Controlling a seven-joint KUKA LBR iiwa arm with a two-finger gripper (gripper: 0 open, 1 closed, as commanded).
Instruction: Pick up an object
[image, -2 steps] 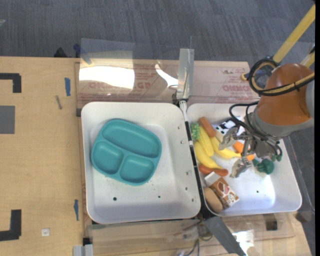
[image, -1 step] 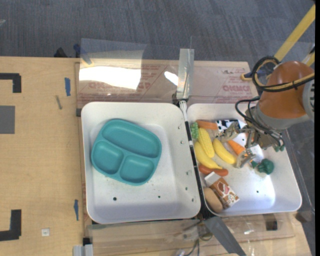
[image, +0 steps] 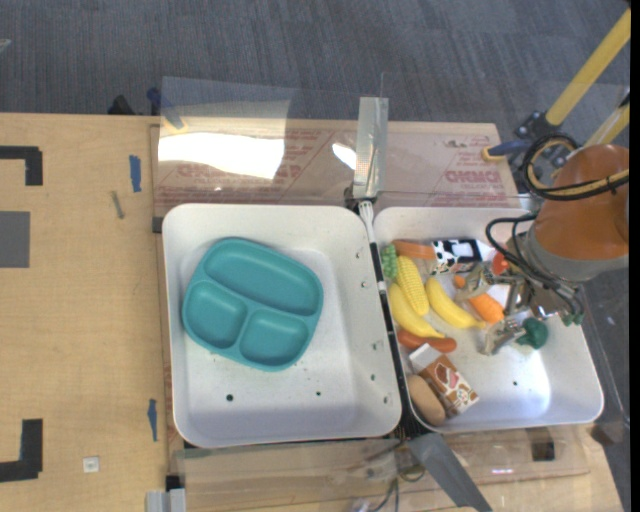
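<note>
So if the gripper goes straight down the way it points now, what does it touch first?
Probably the white floor of the right bin, or the small green object beside the gripper. The orange piece and banana lie further left. Depth is hard to judge from this slanted view.

You have a heap of toy food in the right bin (image: 570, 395): two yellow bananas (image: 432, 305) lie side by side at a slant, with an ear of corn (image: 408, 268) just above them. A brown bread-like piece (image: 428, 400) and a printed packet (image: 452, 385) rest near the front wall, an orange piece (image: 487, 307) beside the bananas.
</note>
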